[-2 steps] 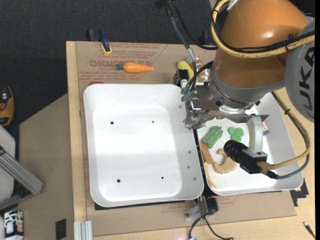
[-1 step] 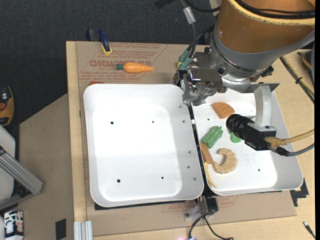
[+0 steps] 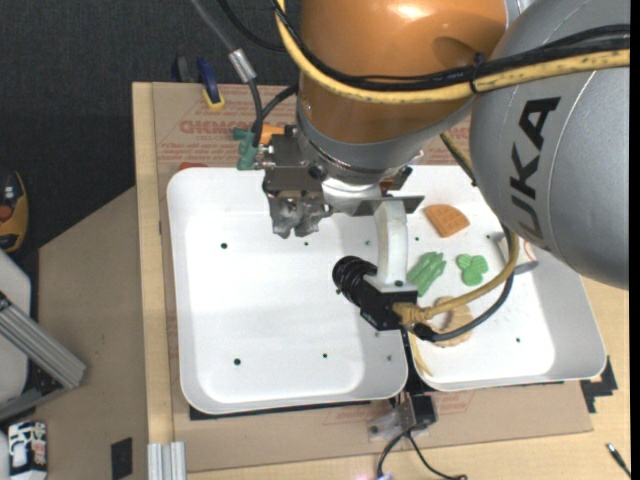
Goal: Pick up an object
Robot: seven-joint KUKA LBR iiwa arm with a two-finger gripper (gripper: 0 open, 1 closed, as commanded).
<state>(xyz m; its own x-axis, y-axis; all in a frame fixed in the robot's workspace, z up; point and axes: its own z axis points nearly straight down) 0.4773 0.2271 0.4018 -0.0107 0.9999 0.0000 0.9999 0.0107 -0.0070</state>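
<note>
While the arm (image 3: 400, 48) reaches in from the right and covers much of the upper view, we see its gripper (image 3: 295, 211) hanging over the back part of the left bin (image 3: 260, 318), close to that bin's far rim. We see nothing held in it. From this angle we cannot tell whether the gripper is open or closed, since its lower end is a dark, blurred mass against the white floor.

We find the things to be picked in the right bin (image 3: 525, 343). An orange piece (image 3: 446, 218) lies toward the back of that bin. Nearer the front and close to the wall shared with the left bin lies a long green piece (image 3: 428, 270), set at a slant. Just beside it, on its right, sits a small green piece (image 3: 472, 265). All three are well apart from the gripper.

A yellow cable (image 3: 490, 288) loops down from the arm across the right bin, and a black fitting (image 3: 358, 283) on it hangs over the meeting of the two bins. Both bins rest on a cardboard sheet (image 3: 150, 268), and a blue clip (image 3: 210, 83) sits at its far edge.
</note>
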